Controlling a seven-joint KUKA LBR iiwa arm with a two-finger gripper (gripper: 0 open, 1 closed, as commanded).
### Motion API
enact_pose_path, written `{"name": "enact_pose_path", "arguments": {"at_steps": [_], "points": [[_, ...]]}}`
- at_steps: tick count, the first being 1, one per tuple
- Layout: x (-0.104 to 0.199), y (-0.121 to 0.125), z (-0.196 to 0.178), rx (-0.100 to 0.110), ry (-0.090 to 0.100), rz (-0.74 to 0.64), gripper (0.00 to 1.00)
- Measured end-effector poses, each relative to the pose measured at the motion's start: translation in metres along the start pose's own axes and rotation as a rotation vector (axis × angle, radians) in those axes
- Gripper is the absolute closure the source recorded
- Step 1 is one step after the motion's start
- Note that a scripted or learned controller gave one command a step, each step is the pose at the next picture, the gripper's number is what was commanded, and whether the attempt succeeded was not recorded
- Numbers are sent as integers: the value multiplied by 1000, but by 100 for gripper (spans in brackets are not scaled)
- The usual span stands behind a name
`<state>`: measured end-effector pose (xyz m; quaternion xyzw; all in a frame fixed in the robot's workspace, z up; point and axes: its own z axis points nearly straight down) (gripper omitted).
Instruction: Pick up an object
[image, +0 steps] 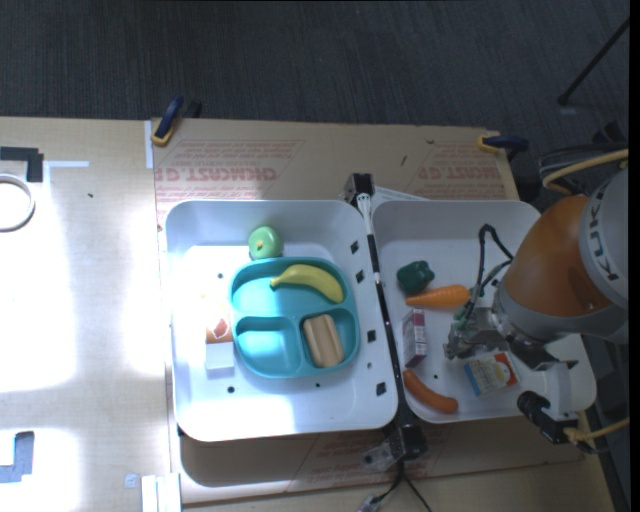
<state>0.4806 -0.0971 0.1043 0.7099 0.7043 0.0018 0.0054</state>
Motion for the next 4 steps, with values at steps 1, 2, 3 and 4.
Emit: {"name": "enact_pose_path", "arguments": {"at_steps": [1, 2, 3, 4], "points": [[0, 0, 0, 0, 0, 0, 0], [2, 69, 13, 11, 5, -9, 0], [1, 122, -12, 10, 4, -11, 0], [1, 123, -21, 11, 2, -15, 100]]}}
